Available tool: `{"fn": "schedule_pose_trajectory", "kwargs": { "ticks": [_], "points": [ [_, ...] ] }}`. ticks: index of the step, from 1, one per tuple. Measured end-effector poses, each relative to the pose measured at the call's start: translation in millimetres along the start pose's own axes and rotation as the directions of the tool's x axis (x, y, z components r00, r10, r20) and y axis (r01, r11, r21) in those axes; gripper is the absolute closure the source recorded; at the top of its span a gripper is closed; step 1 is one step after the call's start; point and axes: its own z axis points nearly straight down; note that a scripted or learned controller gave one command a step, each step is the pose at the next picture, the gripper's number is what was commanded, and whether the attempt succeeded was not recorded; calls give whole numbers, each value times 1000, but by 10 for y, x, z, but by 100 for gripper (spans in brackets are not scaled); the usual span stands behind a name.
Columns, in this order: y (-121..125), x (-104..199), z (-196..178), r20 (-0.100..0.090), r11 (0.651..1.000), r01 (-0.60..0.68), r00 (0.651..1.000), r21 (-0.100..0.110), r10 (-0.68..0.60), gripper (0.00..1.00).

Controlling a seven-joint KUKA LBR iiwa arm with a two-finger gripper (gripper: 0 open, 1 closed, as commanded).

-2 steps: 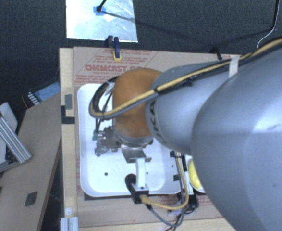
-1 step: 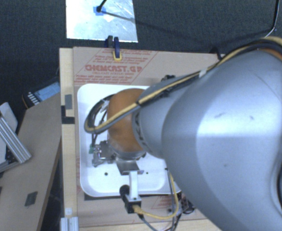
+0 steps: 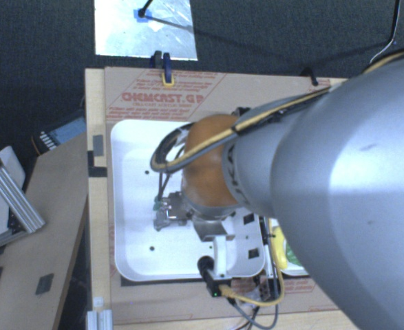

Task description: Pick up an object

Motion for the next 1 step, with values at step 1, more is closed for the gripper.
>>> {"fn": "schedule_pose_trajectory", "kwargs": {
  "ticks": [1],
  "points": [
    [-9, 443, -175, -3, 1000, 9, 1000, -1, -9, 0]
  ]
}}
